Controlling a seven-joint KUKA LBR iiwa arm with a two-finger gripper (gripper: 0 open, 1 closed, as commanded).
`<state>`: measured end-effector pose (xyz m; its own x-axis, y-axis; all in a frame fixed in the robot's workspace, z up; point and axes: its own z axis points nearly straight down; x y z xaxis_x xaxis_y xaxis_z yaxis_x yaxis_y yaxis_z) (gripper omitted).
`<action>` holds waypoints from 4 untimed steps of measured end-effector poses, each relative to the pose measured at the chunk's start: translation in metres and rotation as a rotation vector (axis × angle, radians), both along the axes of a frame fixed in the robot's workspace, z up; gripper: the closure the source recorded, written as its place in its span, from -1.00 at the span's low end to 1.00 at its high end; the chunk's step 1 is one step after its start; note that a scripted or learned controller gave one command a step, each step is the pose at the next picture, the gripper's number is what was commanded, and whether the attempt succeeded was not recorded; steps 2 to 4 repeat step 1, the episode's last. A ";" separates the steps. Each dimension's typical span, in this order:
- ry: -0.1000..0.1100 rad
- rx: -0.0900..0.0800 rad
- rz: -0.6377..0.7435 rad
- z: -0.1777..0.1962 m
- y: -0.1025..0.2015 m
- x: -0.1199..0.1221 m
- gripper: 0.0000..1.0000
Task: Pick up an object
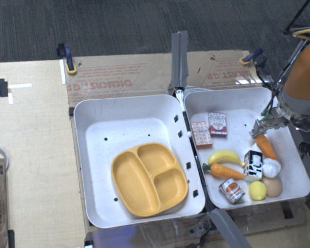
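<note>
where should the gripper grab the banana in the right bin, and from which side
Grip the banana across its narrow middle, coming straight down from above. It lies flat and curved, its top clear; a carrot crowds its near side, so close the fingers across the width, not the length.

- The tool (264, 124) hangs over the right shallow white bin (233, 102), at the upper tip of an orange carrot (265, 147) by the right wall.
- A yellow three-compartment plastic plate (148, 178) lies in the left white bin (93, 152).
- Two small red-and-white cartons (209, 129) lie side by side near the divider.
- A yellow banana (224, 156) touches a second carrot (226, 170).
- A small tin can (232, 190), a lemon (257, 191) and a brown round item (274, 187) sit along the front wall.
</note>
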<state>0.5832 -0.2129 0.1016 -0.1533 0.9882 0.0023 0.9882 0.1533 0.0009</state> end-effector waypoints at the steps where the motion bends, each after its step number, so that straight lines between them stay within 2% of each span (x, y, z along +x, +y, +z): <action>1: 0.001 -0.003 0.080 0.121 0.110 0.006 1.00; 4: 0.001 -0.003 0.080 0.121 0.110 0.006 1.00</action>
